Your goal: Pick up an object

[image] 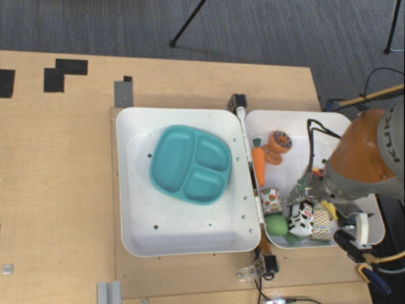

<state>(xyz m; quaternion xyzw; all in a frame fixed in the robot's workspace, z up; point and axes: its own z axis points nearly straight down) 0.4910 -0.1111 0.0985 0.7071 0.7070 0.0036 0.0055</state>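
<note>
Gripper [302, 201], state unclear, hovers beside the black-and-white toy [302, 219]; the carrot [258, 163] points toward the bench's near edge.

Teal divided plate [190, 163] in a white bin [136, 170] (carrot [258, 163] orange, ball [276, 225] green).

A robotics lab — plywood bench [63, 189], carpet [285, 24], cables [319, 128]

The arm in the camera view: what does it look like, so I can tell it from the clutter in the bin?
The arm is bulky and rounded: a wide orange band, grey housing above and below it with dark lettering near the edge. A black cable loops along its left side. Below, the gripper is a small dark metal assembly over the right bin.
</note>
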